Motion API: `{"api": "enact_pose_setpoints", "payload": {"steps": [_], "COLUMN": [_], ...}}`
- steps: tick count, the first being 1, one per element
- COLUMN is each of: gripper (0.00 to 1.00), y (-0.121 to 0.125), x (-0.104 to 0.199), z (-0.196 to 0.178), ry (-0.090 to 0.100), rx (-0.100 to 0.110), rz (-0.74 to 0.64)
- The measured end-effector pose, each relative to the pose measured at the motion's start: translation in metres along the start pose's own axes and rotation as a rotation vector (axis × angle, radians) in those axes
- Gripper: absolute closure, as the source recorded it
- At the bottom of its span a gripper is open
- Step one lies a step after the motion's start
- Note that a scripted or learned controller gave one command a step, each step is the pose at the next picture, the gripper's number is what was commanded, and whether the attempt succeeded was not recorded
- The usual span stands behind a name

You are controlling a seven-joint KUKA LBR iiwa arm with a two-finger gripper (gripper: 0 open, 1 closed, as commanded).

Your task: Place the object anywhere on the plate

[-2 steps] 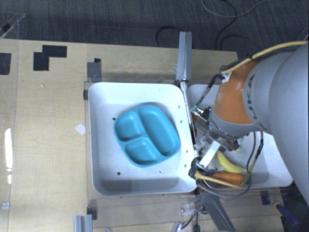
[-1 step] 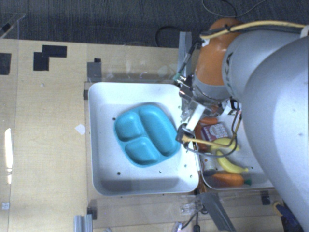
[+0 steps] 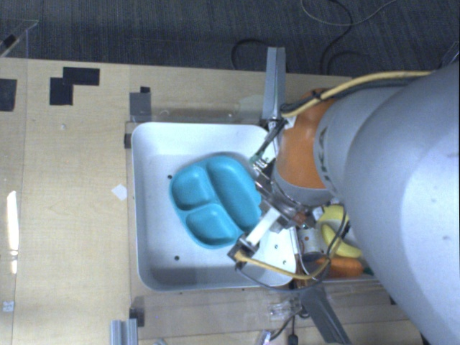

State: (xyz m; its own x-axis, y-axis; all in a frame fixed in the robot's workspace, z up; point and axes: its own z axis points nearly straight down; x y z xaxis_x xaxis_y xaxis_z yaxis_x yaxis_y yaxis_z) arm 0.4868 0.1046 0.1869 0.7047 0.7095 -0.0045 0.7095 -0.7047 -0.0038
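A blue plate [image 3: 214,200] with three compartments lies tilted in the middle of the left white bin [image 3: 154,192]. My gripper [image 3: 260,182] hangs at the plate's right edge, under the orange wrist band, and the arm's bulk hides much of it. I make out nothing between its fingers. A yellow object [image 3: 336,237] and an orange object [image 3: 346,267] peek out from under the arm in the right bin.
The grey arm [image 3: 388,192] covers nearly all of the right bin. Metal posts [image 3: 274,85] stand at the bins' corners. Bare bin floor lies left of and below the plate. Black marks [image 3: 72,83] sit on the bench at far left.
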Motion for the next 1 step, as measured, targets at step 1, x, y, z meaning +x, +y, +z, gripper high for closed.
{"api": "enact_pose_setpoints", "payload": {"steps": [1], "gripper": [1.00], "y": [-0.0029], "x": [0.0676], "z": [-0.0301], "ry": [0.002], "rx": [-0.003], "rz": [-0.267]}}
